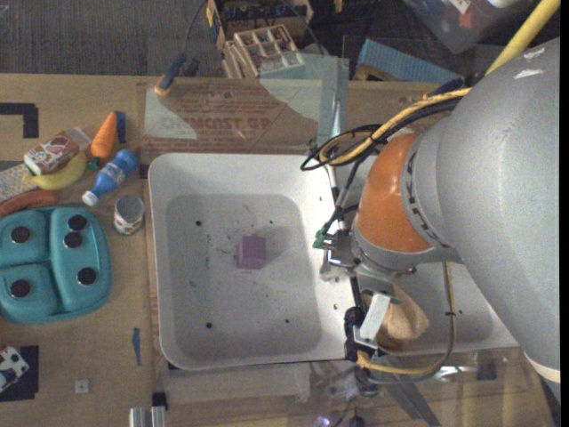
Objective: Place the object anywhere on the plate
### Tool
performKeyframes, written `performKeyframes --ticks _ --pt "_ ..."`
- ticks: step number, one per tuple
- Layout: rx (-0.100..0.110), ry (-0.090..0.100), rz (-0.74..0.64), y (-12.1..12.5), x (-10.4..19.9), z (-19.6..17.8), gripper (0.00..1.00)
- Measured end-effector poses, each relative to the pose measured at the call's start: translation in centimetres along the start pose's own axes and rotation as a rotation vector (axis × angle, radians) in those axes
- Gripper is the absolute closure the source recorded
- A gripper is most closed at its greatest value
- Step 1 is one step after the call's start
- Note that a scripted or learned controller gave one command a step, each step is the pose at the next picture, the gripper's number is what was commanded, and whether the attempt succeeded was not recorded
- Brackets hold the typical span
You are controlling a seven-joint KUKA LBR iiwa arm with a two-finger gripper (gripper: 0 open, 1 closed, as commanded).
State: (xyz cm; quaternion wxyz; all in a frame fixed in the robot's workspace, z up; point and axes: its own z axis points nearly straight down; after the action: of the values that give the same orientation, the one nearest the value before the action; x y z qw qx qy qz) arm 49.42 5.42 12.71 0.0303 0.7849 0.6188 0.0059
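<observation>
The gripper (pixel 372 320) hung low over the right bin (pixel 467 323), tucked beneath the grey arm (pixel 498 194) and its orange band (pixel 391 207); we could not tell how its jaws stood. A rounded tan object (pixel 407 323) lay just beside them on the arm's side, and we could not make out whether they touched it. A small purple block (pixel 252 252) sat well apart from the jaws on the opposite side, mid-floor in the left bin (pixel 169 194). Farther that way, on the bench, we saw a teal tray (pixel 53 261), a can (pixel 129 213) and a blue bottle (pixel 112 176).
</observation>
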Motion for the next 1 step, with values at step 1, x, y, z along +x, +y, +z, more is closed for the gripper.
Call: performKeyframes --ticks 1 --pt "0.001 0.000 -0.002 0.02 -0.01 0.01 1.00"
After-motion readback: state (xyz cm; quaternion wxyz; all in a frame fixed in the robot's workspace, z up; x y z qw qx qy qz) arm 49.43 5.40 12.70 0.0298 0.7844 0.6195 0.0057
